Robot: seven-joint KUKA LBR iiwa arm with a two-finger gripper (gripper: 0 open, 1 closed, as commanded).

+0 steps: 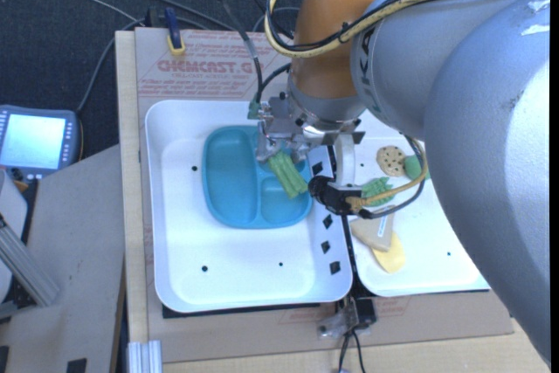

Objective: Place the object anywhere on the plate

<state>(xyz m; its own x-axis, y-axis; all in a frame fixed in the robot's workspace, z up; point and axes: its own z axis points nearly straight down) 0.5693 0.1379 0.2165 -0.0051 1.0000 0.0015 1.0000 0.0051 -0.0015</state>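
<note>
A blue plate [234, 179] with two compartments lies in the left white bin [175, 214]. My gripper [279, 151] hangs over the plate's right compartment, near its right rim. A ribbed green stick-shaped object [289, 176] slants down and to the right from between the fingers, which are shut on its upper end. Its lower end is over the right edge of the plate; whether it touches the plate I cannot tell.
The right bin [437, 275] holds a chocolate-chip cookie [390, 159], a green leafy toy [378, 187] and a pale yellow wedge [385, 247]. The big grey arm covers most of that bin. A divider with black marks [330, 223] separates the bins.
</note>
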